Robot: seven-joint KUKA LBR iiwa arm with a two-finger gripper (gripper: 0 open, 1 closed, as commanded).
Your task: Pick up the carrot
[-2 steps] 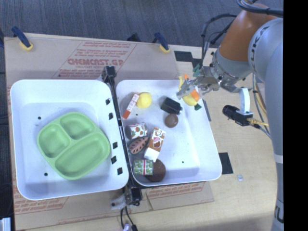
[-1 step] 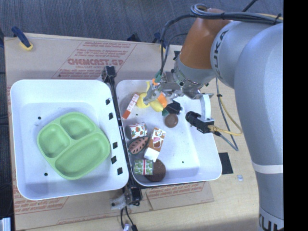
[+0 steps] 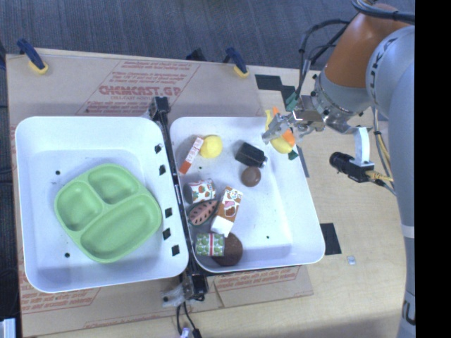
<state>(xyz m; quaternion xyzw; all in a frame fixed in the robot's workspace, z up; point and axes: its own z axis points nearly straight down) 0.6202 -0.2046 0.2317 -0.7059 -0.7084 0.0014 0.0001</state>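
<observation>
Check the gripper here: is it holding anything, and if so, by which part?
Cannot be told for sure. A yellow and orange thing sits right at the gripper, above the right bin, but the grip itself is unclear.

Bench top under even light

Dark grey ribbed carpet (image 3: 141,13) lies beyond a pale wooden bench (image 3: 352,287), where printed cardboard (image 3: 141,83) is held by blue-and-yellow clamps (image 3: 32,56).

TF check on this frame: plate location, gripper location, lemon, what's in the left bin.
1. The green divided plate lies in the left bin. True.
2. The gripper is over the left bin. False: it is at the right bin's far right rim.
3. A yellow lemon lies in the right bin. True.
4. The black block lies on the green plate. False: it lies in the right bin.
</observation>
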